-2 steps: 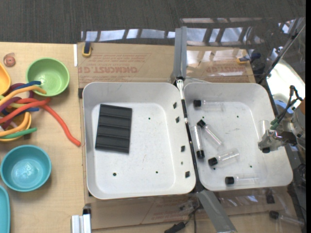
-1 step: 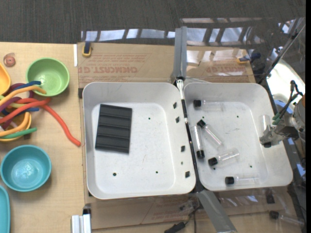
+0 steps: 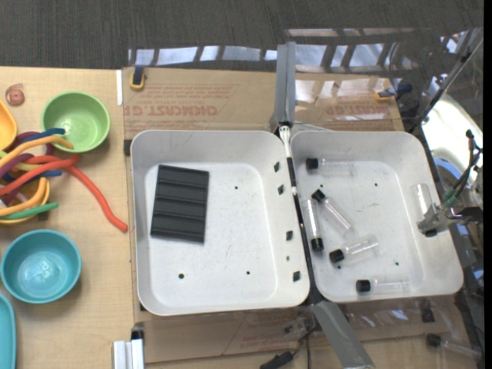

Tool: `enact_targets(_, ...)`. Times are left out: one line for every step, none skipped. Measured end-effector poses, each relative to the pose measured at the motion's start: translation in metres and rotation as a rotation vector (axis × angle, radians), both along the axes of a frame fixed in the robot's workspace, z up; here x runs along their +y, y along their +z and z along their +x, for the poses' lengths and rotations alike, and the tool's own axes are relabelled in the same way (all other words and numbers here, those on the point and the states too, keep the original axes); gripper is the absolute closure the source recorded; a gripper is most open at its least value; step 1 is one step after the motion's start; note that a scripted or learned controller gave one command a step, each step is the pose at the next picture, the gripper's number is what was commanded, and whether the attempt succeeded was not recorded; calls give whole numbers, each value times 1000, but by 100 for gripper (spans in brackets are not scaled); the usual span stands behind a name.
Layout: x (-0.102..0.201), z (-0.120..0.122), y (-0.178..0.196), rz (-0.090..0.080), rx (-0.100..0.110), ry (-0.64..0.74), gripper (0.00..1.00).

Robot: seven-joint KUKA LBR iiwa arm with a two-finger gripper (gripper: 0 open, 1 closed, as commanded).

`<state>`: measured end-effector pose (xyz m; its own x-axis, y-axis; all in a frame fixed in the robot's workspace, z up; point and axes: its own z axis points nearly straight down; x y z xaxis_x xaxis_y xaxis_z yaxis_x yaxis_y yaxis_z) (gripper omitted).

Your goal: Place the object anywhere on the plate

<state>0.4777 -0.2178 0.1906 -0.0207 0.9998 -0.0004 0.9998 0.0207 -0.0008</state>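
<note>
Tubes of clear plastic with black caps lie scattered in the right bin [image 3: 407, 148], flat on its floor: one [image 3: 329, 164] near the back, two [image 3: 332, 214] close together by the left wall, one [image 3: 355, 249] mid-floor and one [image 3: 382, 286] at the front edge. A black ribbed slab [image 3: 180, 204] lies alone in the left bin [image 3: 223, 279], well apart from them. Both bins rest on brown cardboard [image 3: 200, 98]; to the left a pale wooden table [image 3: 92, 283] bears a green bowl [image 3: 75, 121], a teal bowl [image 3: 40, 266] and a tangle of coloured cords [image 3: 96, 194], with dark carpet [image 3: 192, 10] behind. The gripper [image 3: 432, 224] sits at the right bin's right wall, small and blurred against cables, so whether the claw is open or closed cannot be told. Another faint tube [image 3: 423, 197] beside it is hard to make out.
</note>
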Motion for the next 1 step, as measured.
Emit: enact_targets(-4,0,-14,1,2,112,100)
